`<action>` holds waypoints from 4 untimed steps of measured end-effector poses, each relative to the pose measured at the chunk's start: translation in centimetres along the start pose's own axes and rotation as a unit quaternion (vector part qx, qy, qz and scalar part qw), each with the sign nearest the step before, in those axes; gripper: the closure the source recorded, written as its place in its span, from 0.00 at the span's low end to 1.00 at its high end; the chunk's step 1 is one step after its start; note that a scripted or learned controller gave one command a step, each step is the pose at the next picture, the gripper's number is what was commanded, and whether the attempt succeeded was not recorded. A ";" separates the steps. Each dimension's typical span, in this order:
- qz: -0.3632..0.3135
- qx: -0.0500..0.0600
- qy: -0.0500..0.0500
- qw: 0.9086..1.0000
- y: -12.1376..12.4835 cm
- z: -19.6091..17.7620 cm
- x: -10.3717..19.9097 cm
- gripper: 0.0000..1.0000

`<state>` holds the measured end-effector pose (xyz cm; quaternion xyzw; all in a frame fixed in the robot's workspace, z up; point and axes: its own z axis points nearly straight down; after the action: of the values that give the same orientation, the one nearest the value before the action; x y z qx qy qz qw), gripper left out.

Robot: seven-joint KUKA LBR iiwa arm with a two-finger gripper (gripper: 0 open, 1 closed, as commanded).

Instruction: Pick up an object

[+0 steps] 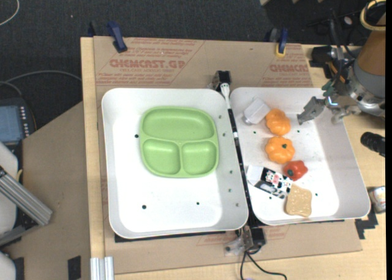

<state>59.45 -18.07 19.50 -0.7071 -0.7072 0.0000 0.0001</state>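
Overhead camera, slanted down on the bench. Two white bins sit side by side on a brown board printed with red lettering. Left bin (122, 205): holds one green divided plate (179, 141), three compartments, lying flat near the bin's upper middle. Right bin (334, 177): all the loose pieces are here, bunched along its left half. From the top down: a small whitish block (255, 111) near the upper left corner; an orange pumpkin-shaped piece (277, 122) just beside it; a second orange pumpkin (280, 149) below that, near but apart; a red pepper-like piece (296, 170) just below and to the right of the second pumpkin; a black-and-white patterned item (271, 181) lying flat to the pepper's left, close against it; a tan slice of toast (298, 202) lowest, touching or nearly touching the patterned item's corner. My arm comes in from the right edge. My claw (311, 112) hangs over the upper part of the right bin, to the right of the top pumpkin and apart from it. Nothing sits between my fingers. How far they are spread I cannot tell from this angle; the tip reads as one dark grey shape.
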 end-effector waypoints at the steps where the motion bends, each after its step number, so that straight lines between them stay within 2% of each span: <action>1: 0.000 0.002 0.003 1.000 -4.9 10.1 4.6 0.00; 2: 0.001 -0.001 0.000 1.000 -4.7 8.8 4.2 1.00; 3: 0.001 0.000 0.000 1.000 -4.7 8.9 4.2 0.00; 4: -0.002 -0.002 -0.001 1.000 1.2 11.1 4.7 0.00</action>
<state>60.70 -13.35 8.38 -0.7059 -0.7083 -0.0009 -0.0016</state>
